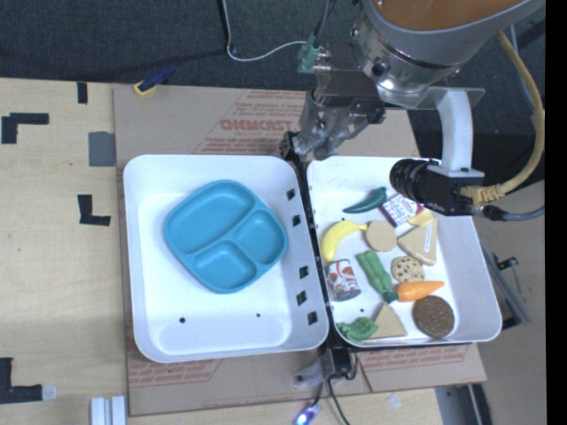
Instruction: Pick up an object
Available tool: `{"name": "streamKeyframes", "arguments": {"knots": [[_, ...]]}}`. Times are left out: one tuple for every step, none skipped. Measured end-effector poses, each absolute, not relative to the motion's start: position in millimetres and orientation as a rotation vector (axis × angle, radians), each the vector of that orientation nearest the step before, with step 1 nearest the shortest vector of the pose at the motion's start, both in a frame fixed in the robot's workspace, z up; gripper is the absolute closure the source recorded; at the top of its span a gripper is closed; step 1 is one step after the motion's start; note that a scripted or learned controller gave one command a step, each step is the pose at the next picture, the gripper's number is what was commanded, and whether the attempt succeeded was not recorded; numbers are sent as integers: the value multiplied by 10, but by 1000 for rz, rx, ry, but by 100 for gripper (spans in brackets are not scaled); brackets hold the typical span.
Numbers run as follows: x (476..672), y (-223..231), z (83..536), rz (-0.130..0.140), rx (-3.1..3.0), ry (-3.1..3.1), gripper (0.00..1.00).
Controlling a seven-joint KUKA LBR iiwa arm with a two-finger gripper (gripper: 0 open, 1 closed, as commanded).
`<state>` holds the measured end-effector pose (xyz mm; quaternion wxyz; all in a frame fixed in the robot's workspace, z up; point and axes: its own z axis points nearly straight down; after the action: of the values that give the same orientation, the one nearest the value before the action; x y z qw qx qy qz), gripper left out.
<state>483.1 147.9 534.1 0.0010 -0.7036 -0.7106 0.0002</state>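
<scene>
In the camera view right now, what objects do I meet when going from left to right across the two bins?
Blue divided plastic plate → yellow toy banana → orange toy carrot → round brown toy cookie.

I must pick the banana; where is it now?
The banana lies in the right bin, near its left wall, above the small can.

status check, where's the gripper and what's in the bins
Gripper at the far rim between the bins, nothing seen in it. Toy food, banana and carrot included, lies in right bin. Blue plate in left bin.
</scene>
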Motion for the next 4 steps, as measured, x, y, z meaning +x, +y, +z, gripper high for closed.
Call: {"name": "streamKeyframes", "arguments": {"knots": [[4831, 2151, 5341, 1, -2212, -2229, 100], [4834, 2125, 5445, 2, -2215, -2225, 100], [4867, 2288, 3748, 28, -2215, -2219, 100], [4836, 2228, 5449, -28, -2223, -2229, 100]]}}
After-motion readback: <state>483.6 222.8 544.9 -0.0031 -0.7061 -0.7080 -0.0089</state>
